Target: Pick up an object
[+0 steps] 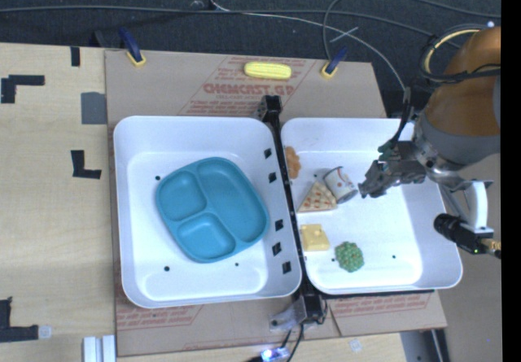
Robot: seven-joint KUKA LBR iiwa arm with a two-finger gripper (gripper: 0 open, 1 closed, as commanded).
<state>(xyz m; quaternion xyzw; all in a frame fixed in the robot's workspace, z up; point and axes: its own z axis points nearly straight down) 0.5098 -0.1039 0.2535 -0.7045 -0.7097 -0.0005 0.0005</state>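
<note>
The right bin [440,271] holds five small items; the left bin [130,189] holds one blue plate [212,207]. The gripper [376,181] hovers over the right bin; its state is unclear.

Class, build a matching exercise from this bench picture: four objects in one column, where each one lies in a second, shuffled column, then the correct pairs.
Objects
1. blue divided plate
2. yellow corn cob
3. green broccoli
4. pizza slice

Places
A. on the cardboard beyond the bins
B. right bin, near its front edge
C. left bin
D. right bin, close to the divider, beside a small can

Pairs: 1-C, 2-A, 3-B, 4-D
</note>
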